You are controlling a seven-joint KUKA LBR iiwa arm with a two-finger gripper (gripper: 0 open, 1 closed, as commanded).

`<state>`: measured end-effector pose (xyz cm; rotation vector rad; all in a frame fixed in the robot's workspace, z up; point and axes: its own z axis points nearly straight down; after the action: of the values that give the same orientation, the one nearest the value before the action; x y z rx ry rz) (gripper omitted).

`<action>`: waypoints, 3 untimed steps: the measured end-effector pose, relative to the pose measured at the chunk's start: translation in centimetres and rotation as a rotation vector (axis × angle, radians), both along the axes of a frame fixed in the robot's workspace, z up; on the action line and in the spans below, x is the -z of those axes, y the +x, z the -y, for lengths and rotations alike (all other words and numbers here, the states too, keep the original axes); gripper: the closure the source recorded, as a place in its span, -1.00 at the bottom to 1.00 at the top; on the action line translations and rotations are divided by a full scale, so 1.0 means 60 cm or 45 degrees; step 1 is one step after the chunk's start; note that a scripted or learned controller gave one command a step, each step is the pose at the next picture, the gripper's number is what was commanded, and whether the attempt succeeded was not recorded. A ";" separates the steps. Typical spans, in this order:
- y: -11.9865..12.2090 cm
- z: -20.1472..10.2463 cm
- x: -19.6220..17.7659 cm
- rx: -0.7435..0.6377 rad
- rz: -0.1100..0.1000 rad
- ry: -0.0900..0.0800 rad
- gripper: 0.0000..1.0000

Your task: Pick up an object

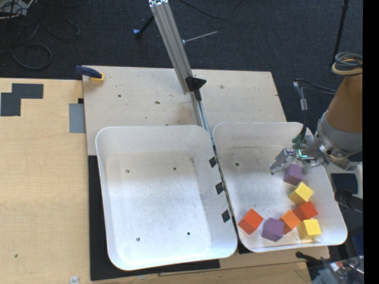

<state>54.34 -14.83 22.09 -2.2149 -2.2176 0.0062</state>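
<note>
The right bin [254, 141] holds several coloured cubes along its right and front sides. My gripper [292, 165] reaches in from the right and sits low over a purple cube [293, 174] near the bin's right wall. It is open, with one grey finger [278, 162] splayed out to the left of that cube. The cube rests on the bin floor just in front of the gripper and is not lifted. In front of it lie a yellow cube [302, 192], a red cube [307, 210] and an orange cube [290, 219].
Further forward in the right bin are a second yellow cube [309, 229], a second purple cube [273, 229] and a red-orange cube [251, 220]. The left bin [118, 152] stands beside it, past the shared rim with black clips [219, 188]. A slanted metal post [174, 46] rises behind the bins.
</note>
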 end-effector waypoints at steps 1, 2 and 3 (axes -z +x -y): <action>0.001 0.002 -0.004 0.004 0.006 -0.002 -1.00; -0.012 -0.006 0.075 0.003 -0.001 0.000 -1.00; -0.003 -0.019 0.173 0.006 -0.002 0.001 -1.00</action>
<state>54.14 -13.71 11.68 -2.2193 -2.2111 0.0074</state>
